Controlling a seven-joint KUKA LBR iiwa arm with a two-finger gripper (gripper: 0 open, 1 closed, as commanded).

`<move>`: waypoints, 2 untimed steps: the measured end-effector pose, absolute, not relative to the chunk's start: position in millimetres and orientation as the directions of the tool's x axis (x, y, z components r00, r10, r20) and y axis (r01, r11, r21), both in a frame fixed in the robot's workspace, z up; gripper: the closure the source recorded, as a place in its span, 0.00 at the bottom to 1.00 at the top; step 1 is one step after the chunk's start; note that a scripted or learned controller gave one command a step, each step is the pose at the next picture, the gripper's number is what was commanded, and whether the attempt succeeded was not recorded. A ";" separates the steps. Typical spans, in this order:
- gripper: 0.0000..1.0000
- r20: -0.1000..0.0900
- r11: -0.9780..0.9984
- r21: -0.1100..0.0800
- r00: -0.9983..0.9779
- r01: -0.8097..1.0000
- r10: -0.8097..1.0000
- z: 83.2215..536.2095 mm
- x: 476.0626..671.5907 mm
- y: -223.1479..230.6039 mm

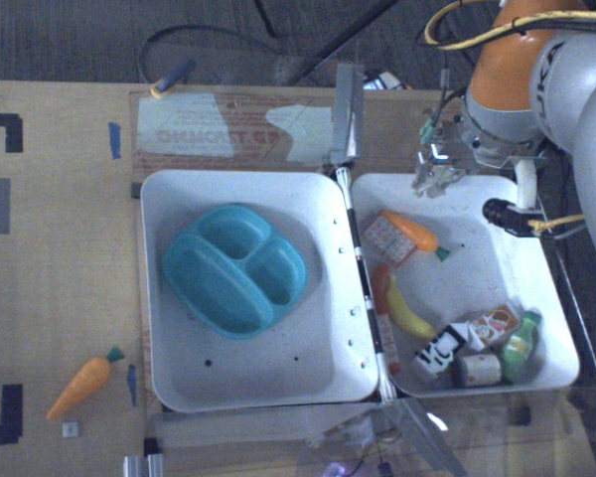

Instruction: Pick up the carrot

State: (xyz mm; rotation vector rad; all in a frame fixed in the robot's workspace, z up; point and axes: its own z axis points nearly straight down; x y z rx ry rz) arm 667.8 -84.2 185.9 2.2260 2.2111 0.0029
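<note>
I am hanging my gripper (437, 178) over the far edge of the right bin (556, 296), and its fingers are too small and blurred for me to tell how far apart they are; nothing is showing between them. The carrot (411, 233) is lying just below it in the same bin, beside a small checked box (387, 238). A banana (409, 313) is lying nearer the front. A teal plate (234, 268) is sitting in the left bin (169, 366). A second carrot (79, 386) is lying on the bench.

carrot (413, 233): orange, green top
plate (234, 268): teal
banana (407, 312): yellow
bins (179, 192): white
table (50, 266): tan
</note>
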 end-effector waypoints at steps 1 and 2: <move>0.00 -0.002 -0.006 0.003 0.006 1.000 1.000 185.7 667.7 -83.7; 0.00 -0.003 0.151 0.013 -0.151 0.988 0.989 96.5 661.6 -107.2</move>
